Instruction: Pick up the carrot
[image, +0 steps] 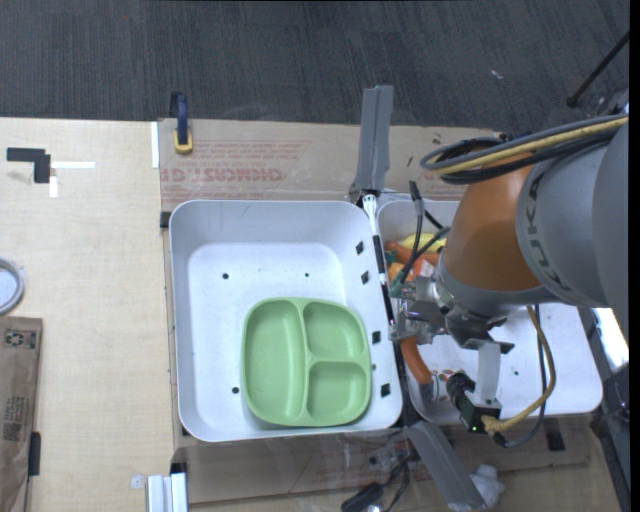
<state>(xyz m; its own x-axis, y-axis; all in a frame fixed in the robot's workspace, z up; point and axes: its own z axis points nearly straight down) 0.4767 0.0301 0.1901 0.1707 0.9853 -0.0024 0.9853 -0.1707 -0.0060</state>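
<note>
The light wooden counter (90, 260) is carrying two shallow white bins side by side. The left bin (200, 260) is sitting just beside the jaws, on their far side from the arm; the right bin (560, 380) is lying beneath them. A cardboard sheet (260, 160) is lying under the bins' far edge. A tape roll (8, 288) is resting well apart from the jaws, at the counter's left edge, with a brown packet (18, 400) near it.
</note>
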